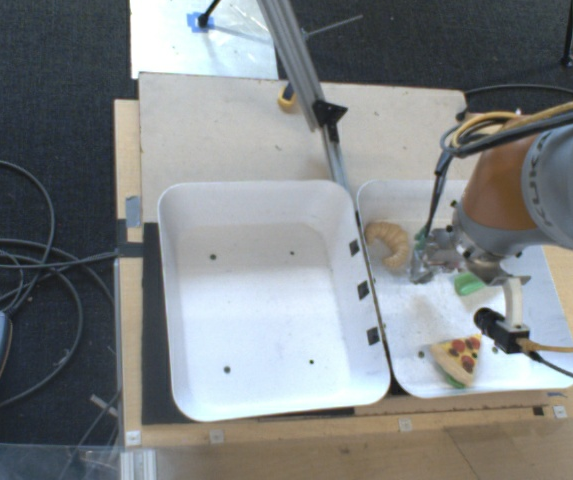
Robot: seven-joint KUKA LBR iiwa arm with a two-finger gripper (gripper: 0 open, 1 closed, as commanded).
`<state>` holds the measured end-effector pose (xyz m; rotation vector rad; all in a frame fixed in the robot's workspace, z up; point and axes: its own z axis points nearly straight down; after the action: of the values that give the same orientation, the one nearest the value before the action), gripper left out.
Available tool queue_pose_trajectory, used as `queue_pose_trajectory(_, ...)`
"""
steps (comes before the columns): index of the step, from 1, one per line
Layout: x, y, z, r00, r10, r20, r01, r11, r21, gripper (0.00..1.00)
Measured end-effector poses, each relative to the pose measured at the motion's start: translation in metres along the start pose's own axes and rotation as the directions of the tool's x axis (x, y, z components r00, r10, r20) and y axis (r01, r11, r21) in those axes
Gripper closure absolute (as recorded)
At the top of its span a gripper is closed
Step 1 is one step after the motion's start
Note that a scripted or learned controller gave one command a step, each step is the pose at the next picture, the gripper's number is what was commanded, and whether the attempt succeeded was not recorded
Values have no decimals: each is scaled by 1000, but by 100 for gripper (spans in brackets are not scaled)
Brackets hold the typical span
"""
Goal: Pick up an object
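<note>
Tan curved croissant (pixel 389 242), right bin.

Pale wooden bench (pixel 226 128) — two white bins: left (pixel 266 303), right (pixel 406 313).

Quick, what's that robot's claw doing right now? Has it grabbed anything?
Gripper: down in the right bin beside the croissant; open or closed cannot be told, and no grab is visible.

The grey arm's two-finger gripper (pixel 424 268) is inside the right shallow white bin (pixel 391 196), beside a tan croissant-shaped toy (pixel 389 242). A pizza-slice toy (pixel 458 358) lies near the front wall.
</note>
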<state>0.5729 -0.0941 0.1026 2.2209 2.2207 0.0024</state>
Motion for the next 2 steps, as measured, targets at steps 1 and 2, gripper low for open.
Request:
queue_pose_trajectory(1, -2, -4, -62, 1000, -3, 1, 3, 1000, -5, 100)
queue_pose_trajectory(2, -2, -2, -116, 1000, -5, 2, 5, 1000, -6, 100)
